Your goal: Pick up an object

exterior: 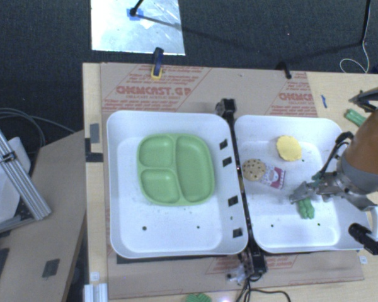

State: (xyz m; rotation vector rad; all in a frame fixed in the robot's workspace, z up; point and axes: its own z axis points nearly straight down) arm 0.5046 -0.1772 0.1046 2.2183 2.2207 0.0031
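This is a robotics lab or test cell, not a home. A plywood bench [195,83] printed with red lettering fills the middle of the frame and carries two shallow white bins [123,231] side by side, joined by a black clamped divider [234,168]. Dark carpet surrounds it at the top, with a reflective sheet [138,17] taped down at the upper left. Aluminium framing [12,175] stands at the left edge, loose cables [356,49] trail at the upper right, and the grey arm [368,162] enters at the right.
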